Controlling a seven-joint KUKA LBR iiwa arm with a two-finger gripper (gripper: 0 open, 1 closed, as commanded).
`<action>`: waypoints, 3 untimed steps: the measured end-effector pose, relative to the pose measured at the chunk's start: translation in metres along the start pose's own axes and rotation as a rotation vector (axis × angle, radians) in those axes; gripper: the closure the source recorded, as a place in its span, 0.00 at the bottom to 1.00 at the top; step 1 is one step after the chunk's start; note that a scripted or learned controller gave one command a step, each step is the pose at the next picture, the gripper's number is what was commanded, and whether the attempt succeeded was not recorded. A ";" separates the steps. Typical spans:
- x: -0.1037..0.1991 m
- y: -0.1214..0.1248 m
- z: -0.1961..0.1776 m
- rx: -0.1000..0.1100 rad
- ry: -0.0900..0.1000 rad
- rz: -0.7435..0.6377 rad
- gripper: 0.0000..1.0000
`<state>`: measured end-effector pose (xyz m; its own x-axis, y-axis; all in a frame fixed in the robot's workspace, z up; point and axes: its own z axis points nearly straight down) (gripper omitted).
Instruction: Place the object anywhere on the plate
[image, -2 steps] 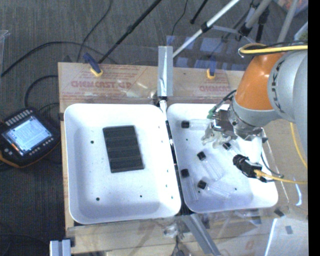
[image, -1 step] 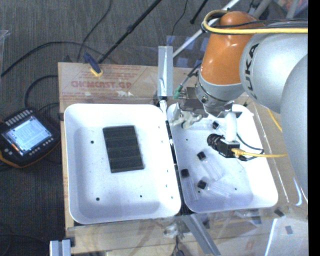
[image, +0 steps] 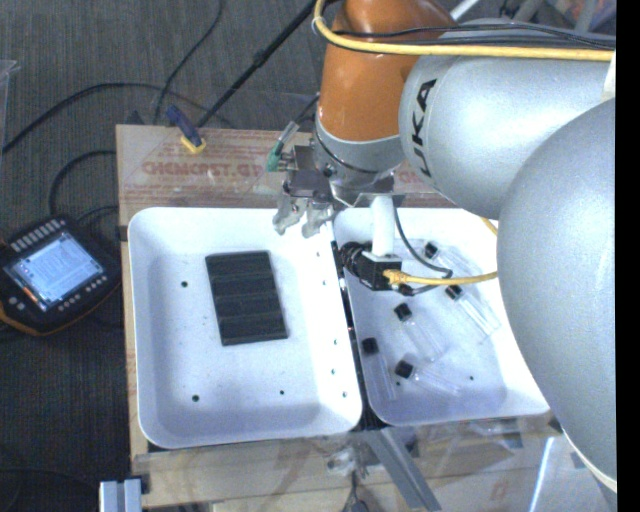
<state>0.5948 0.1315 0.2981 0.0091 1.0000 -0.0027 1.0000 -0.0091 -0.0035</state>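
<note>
- Two shallow white bins are seen side by side on the worktop (image: 150, 165): the left bin (image: 170, 400) and the right bin (image: 500, 395).
- A black ridged plate (image: 246, 297) is laid flat in the left bin.
- The gripper (image: 303, 218) is held over the far rim of the left bin, near the divide.
- Small black pieces (image: 404, 371) and clear items are scattered in the right bin.
- A handheld screen pendant (image: 52, 272) is seen left of the worktop.
</note>
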 end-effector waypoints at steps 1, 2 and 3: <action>0.046 0.032 -0.052 -0.002 -0.002 -0.074 1.00; 0.093 -0.007 -0.111 -0.001 -0.001 -0.110 1.00; 0.096 -0.024 -0.135 -0.002 -0.001 -0.186 1.00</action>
<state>0.5723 0.2284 0.4327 -0.1758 0.9844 -0.0033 0.9844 0.1758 -0.0018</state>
